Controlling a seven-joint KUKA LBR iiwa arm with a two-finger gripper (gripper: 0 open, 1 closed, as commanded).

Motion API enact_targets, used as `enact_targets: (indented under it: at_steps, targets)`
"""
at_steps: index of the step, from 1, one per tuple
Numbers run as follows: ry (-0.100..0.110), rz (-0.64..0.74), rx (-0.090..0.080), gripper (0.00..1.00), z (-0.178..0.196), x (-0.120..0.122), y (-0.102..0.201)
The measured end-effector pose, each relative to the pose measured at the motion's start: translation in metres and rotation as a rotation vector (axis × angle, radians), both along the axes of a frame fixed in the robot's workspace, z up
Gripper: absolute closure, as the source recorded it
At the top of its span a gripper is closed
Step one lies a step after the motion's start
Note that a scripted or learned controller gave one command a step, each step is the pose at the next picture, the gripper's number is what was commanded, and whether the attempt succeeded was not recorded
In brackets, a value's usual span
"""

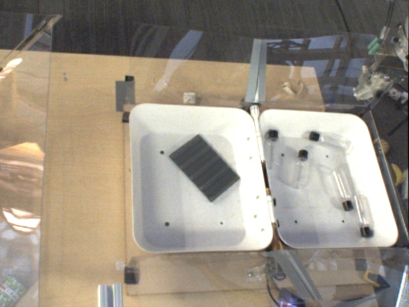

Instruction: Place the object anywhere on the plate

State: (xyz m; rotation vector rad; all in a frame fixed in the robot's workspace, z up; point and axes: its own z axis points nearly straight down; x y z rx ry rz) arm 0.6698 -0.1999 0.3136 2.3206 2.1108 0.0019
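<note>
At centre-left of the frame: left bin (137, 190), shallow, white, holding one dark ribbed plate (204, 167), lying flat and turned at a diagonal on the bin floor. Nothing rests on it, so the placing looks not yet done.

Centre-right: right bin (377, 171), same make, set edge to edge with its neighbour. Contents: several clear vials with black caps, all loose. Three vials (300, 165) sit in the upper-left part of this bin, close together; two more vials (354, 203) lie toward the lower right, nearly parallel. These appear to be the stock from which one object is to be drawn, kept apart from the plate so that a transfer crosses the shared rim.

Upper right corner: tool (377, 82), raised well above the bench (83, 171) and clear of both bins, probably parked there to leave the camera's sight unblocked. Whether its fingers are apart or together cannot be told; it carries nothing visible.
</note>
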Motion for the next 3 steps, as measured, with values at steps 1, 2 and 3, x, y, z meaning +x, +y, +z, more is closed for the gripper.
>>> enact_targets:
  at_steps: [1, 2, 3]
  targets:
    - [-0.003, 0.010, 0.001, 1.00, 0.008, -0.073, 0.006]
    - [0.000, 0.060, 0.001, 1.00, -0.007, -0.013, 0.002]
    - [-0.002, 0.036, 0.001, 1.00, 0.010, 0.001, -0.001]
